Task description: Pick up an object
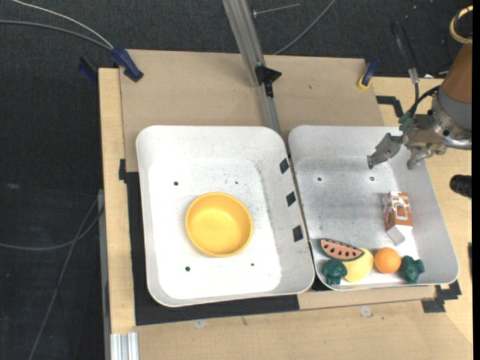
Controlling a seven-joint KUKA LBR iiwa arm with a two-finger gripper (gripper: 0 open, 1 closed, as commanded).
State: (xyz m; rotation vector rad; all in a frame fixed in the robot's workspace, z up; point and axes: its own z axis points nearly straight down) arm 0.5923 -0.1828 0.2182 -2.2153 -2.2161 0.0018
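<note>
The grey two-finger gripper [398, 154] is seen over the upper right part of the right shallow white bin [337, 201], its fingers [381, 153] spread apart with nothing between them. Whether the fingertips touch the bin floor cannot be judged from this slanted view; they appear to hang just above it.

Below the fingers, toward the near edge of the same bin, a small brown and white carton-like box [397, 211] is found lying near the right wall, clear of the gripper. Further below the fingers, along the near rim, a row of small toy foods is gathered: a red watermelon slice with a green rind [341, 248], a dark green broccoli-like piece [334, 271] just under it, a pale yellow rounded piece [359, 266] touching the slice, an orange ball-shaped fruit [387, 261] just beside that, and a second dark green piece [411, 268] at the right end of the row.

Well to the left of the fingers, in the left shallow white bin [165, 171], a round yellow plastic bowl [218, 223] is set upright, near the middle of the floor.
</note>
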